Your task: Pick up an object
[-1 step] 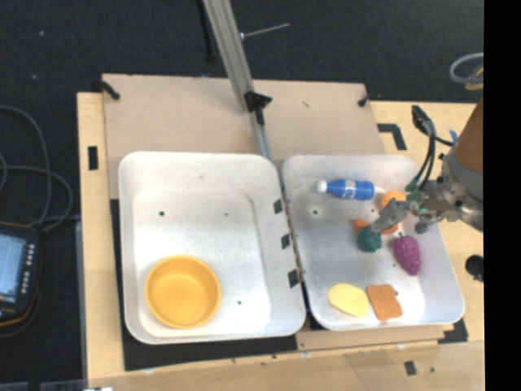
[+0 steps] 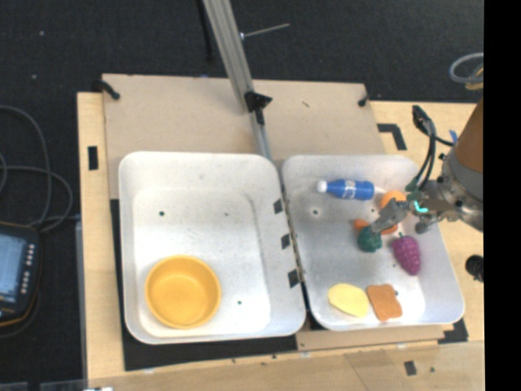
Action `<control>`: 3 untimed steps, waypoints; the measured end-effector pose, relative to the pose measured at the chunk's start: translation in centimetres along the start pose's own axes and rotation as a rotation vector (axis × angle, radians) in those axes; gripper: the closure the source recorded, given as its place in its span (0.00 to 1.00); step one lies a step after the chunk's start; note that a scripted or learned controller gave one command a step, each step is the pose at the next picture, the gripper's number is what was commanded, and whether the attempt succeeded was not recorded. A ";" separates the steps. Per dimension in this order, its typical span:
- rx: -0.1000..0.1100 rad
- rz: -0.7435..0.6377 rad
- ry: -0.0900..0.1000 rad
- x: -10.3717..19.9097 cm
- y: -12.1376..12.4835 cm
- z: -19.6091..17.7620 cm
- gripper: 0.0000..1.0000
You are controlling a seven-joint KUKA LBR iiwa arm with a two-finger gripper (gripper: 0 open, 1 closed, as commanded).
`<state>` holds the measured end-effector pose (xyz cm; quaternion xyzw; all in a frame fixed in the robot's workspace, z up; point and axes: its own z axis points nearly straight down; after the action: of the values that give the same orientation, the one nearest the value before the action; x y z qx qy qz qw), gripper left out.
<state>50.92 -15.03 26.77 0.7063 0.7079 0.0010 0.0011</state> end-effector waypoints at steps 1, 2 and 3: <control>0.004 0.003 -0.002 -0.3 -0.4 4.3 0.00; 0.007 0.003 -0.001 -0.7 0.2 10.3 0.00; 0.008 0.003 0.000 -0.8 0.8 16.3 0.00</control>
<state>51.74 -15.86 10.46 0.7074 0.7069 -0.0019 -0.0015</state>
